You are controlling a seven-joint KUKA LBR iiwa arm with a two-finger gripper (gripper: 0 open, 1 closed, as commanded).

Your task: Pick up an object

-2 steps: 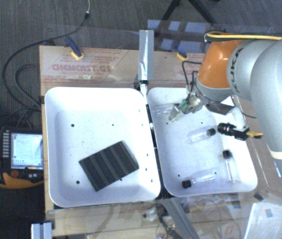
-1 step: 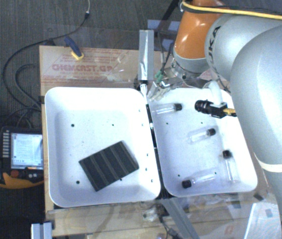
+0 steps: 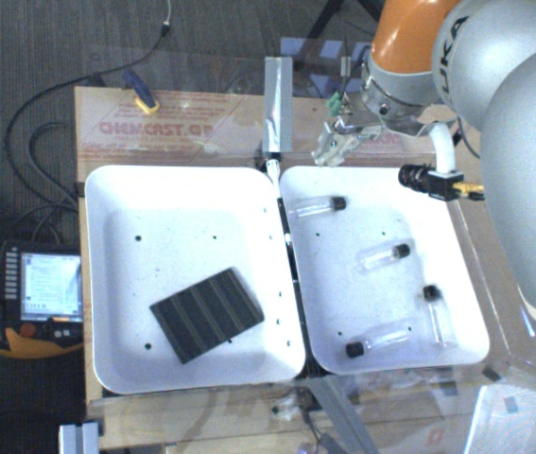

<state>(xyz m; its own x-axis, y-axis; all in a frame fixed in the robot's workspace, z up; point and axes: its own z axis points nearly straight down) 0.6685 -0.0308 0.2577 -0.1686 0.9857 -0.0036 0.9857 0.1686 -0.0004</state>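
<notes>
White plastic forms both shallow bins, which sit side by side and touch along a raised middle rim. From the overhead camera, the left bin (image 3: 116,206) holds a dark ribbed slab (image 3: 208,314) lying at a slant in its lower half, with bare floor above it and to its left. The right bin (image 3: 343,272) holds four clear tubes with black caps, well apart from one another: one tube (image 3: 317,206) near the upper left corner, one (image 3: 383,255) about mid-floor, one (image 3: 435,315) standing lengthwise close to the right wall, and one (image 3: 377,341) close to the lower rim. Open floor lies between them, most of it on the left side of that bin. The gripper (image 3: 336,145) hangs above the bench just beyond the right bin's far rim, nothing between its fingers; I cannot tell how wide they stand.
</notes>
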